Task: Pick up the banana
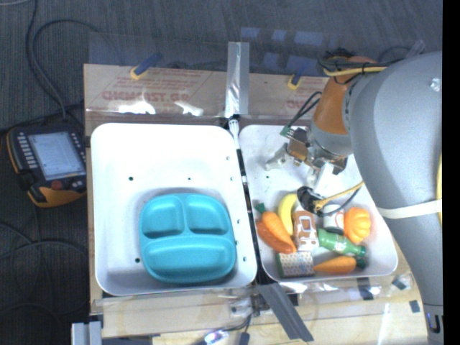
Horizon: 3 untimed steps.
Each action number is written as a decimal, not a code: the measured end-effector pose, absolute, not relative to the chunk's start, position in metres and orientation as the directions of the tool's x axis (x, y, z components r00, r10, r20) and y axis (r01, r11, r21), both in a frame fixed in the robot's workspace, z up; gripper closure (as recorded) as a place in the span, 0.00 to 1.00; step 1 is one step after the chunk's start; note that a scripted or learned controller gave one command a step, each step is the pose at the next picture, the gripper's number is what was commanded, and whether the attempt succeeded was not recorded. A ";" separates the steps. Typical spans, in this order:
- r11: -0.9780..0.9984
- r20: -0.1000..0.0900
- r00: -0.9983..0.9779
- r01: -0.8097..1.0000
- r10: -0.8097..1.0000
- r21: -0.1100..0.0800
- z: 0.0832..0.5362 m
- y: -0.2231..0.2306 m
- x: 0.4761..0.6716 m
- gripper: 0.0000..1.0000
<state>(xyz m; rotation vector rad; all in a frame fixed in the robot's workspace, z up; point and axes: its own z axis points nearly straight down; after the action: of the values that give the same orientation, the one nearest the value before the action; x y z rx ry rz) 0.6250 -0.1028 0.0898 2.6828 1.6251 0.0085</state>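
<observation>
I take the right bin as my landmark. Far to its left, off the bench, a teach pendant lies on the dark carpet. Directly left of it, touching along the shared wall, sits the left bin, with a blue divided plate lying flat in its near half.

Inside the right bin the toys crowd the near half. Leftmost is an orange carrot, slanted. Just right of it, and touching it, I see the banana, yellow, standing roughly on end along the pile's far edge, its lower part tucked behind a small white and brown carton. A grey block lies at the near wall below the carton. Right of that lies a second carrot, flat along the near wall, with a green bottle just above it and an orange pumpkin at the right end.

The gripper hangs over the far half of the right bin, above and slightly right of the banana, apart from it. I cannot tell how its fingers stand; cables and the wrist clutter that spot. Nothing shows in its grasp. The grey arm covers the bin's right side.
</observation>
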 end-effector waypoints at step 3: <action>-0.460 0.005 0.460 0.888 0.888 0.020 0.093 -0.122 0.568 1.00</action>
<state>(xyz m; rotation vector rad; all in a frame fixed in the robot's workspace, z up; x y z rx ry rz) 0.5685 -0.1218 0.0930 2.6717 1.6249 0.0237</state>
